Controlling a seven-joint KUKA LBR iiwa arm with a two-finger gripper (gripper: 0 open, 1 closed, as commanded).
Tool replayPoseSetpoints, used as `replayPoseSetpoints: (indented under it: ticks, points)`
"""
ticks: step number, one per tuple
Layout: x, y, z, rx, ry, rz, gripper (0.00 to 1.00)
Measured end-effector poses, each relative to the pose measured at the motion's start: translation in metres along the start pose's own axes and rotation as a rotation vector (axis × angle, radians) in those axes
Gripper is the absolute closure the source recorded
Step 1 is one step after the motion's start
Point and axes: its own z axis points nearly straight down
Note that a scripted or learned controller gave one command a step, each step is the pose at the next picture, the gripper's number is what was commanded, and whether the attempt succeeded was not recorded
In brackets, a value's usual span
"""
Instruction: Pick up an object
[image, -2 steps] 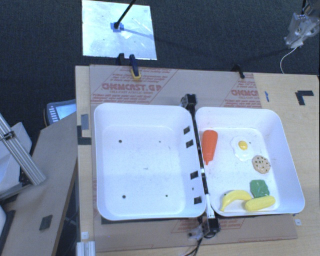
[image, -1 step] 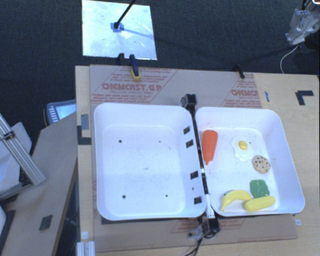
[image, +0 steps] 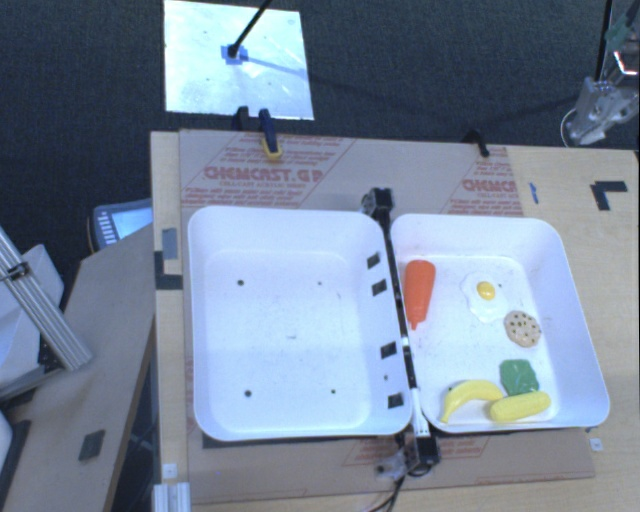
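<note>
Overhead slanted view of the counter (image: 612, 232), which carries a printed cardboard sheet (image: 270, 172) and two shallow white bins side by side.

(a) Left bin (image: 290, 330), centre-left of the frame: I see nothing to grasp in it.

(b) Right bin (image: 562, 240), centre-right of the frame: it holds all six candidate objects.

(c) Gripper (image: 598, 108), at the upper right edge of the frame, beyond the far corner of the right bin and well apart from every object. I cannot tell whether its jaws are apart or together.

(d) Carrot (image: 418, 292), just beside the bin's left wall. Its long axis runs nearly top to bottom in the frame, thick end up.

(e) Banana (image: 468, 396) and a yellow oblong piece (image: 520, 405), near the bin's lower wall and close to each other. Both lie roughly left to right.

(f) Fried egg (image: 484, 296), flat, in the bin's upper middle.

(g) Green piece (image: 518, 375), just above the yellow oblong.

(h) Cookie (image: 521, 327), flat, between the egg and the green piece.

Every object lies down and to the left of the gripper. I judge the egg and cookie nearest it but flat and hard to pinch. The carrot stands clear of the others, and I would close across its short width.
</note>
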Motion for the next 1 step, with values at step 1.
replayPoseSetpoints:
  ticks: [1]
  points:
    - [0.0138,-0.0032,-0.0314,-0.007,-0.001,-0.005,1.00]
